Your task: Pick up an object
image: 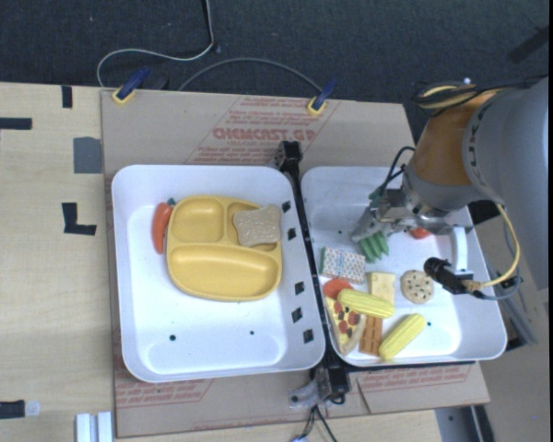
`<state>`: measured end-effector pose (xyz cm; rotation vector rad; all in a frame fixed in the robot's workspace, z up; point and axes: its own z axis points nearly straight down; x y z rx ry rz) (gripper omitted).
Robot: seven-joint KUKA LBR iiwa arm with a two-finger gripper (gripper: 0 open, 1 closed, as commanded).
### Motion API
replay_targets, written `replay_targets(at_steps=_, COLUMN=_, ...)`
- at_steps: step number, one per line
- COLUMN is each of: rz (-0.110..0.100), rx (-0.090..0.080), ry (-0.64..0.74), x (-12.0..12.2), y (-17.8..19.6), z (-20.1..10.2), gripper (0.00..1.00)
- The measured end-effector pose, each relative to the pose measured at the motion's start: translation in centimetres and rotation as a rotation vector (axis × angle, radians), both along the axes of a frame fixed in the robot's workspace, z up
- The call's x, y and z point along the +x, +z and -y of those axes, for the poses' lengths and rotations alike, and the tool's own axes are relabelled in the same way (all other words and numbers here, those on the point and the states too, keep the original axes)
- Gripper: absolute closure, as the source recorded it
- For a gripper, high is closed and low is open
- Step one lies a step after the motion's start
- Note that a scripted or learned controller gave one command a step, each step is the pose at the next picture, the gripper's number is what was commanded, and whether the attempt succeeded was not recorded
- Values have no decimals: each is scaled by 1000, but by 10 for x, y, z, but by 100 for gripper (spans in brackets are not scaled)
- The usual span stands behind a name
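Green object: a small green item lies in the right bin, upper middle, directly under the gripper.
Gripper: is low over the green item, touching or just above it; whether the fingers grasp it, I cannot tell.
Right bin: the right bin also holds a patterned square cracker, a round cookie, two corn cobs, a pale cheese square and a small red piece.
Left bin: the left bin holds a yellow divided plate carrying a slice of bread, with an orange carrot beside its left edge.
Surface: both bins sit on a cardboard sheet on a wooden bench.
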<state>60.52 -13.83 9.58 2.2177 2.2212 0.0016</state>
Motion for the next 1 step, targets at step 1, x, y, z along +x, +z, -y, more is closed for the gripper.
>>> replay_targets(at_steps=1, rz=5, rx=4, ry=7, x=-10, y=95, z=-72, gripper=100)
